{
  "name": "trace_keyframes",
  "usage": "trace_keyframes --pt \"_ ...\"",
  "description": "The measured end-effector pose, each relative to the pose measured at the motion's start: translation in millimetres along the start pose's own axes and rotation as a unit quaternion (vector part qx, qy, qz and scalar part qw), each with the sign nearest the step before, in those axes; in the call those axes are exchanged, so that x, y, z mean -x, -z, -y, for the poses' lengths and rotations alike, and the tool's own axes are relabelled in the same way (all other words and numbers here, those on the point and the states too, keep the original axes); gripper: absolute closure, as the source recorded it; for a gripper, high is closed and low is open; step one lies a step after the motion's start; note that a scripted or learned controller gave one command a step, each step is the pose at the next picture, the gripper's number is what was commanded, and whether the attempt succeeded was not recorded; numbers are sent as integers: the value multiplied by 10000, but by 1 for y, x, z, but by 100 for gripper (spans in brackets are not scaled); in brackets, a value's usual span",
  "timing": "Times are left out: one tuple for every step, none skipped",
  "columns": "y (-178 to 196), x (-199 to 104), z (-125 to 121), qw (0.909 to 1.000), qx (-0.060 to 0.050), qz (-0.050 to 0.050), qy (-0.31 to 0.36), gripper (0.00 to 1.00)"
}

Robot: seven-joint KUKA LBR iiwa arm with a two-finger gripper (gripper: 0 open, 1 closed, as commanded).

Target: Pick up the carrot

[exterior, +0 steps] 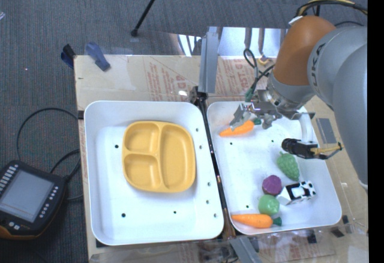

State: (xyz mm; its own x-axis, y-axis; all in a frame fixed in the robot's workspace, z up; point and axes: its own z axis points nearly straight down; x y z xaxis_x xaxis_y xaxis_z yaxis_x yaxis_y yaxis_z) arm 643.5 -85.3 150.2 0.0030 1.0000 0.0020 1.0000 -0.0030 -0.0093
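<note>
Two carrots lie in the right bin [324, 208]. One orange carrot [235, 130] rests on the bin floor at the far left, pointing left. My gripper [251, 119] hangs right over its thick end, open, with a finger [239, 115] on either side of that end. The carrot looks to be lying on the floor, not lifted. The second carrot [253, 220], with a green stub, lies along the bin's near edge, well away from the gripper.
The right bin also holds a green knobbly vegetable [288, 166], a purple piece [272, 184], a green round piece [268, 203] and a black-and-white toy [299, 191]. A yellow divided plate [160, 155] sits in the left bin [102, 208].
</note>
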Motion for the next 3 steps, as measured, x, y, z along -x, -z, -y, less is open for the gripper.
trace_keyframes --pt "-68 -5 1 9886 -12 6 -1504 0" --pt "-68 -5 1 9886 -10 5 -1502 0" --pt "33 53 -2 9948 56 10 -1022 0"
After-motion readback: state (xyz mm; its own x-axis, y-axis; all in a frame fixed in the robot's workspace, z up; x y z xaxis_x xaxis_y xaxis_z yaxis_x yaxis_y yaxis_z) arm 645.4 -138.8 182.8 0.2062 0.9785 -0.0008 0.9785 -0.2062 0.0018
